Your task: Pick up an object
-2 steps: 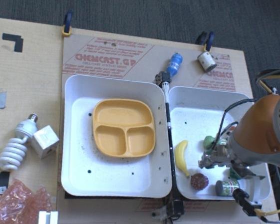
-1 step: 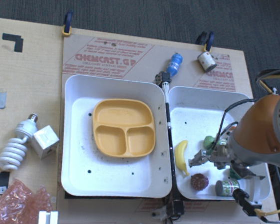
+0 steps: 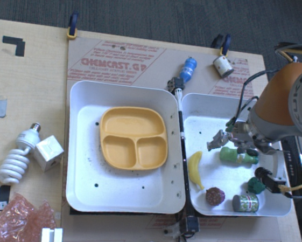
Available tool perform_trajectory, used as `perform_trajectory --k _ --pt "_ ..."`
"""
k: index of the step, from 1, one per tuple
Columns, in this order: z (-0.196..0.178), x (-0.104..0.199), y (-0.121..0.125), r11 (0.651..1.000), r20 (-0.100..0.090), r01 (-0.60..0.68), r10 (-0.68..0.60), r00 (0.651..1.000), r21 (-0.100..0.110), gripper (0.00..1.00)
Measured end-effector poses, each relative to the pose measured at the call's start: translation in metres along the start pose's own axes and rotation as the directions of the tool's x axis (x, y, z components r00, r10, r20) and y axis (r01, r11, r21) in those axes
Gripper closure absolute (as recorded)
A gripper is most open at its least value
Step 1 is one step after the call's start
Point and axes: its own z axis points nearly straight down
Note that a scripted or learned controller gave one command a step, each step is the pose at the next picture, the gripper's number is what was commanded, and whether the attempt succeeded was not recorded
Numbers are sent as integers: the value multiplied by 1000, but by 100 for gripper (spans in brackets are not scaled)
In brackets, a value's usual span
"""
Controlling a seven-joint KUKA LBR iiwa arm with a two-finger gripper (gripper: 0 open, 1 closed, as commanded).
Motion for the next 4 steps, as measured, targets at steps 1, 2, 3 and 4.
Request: perform_trajectory --k 1,2,3,4 --pt "38 13 -63 1000 -1 -3 3 1000 1 0" --pt "-62 25 -89 1000 0 -1 1 1000 -1 0" --pt "38 21 -11 1000 0 0 0 1000 -1 0" --pt "38 7 -90 1000 -1 -3 3 1000 1 0"
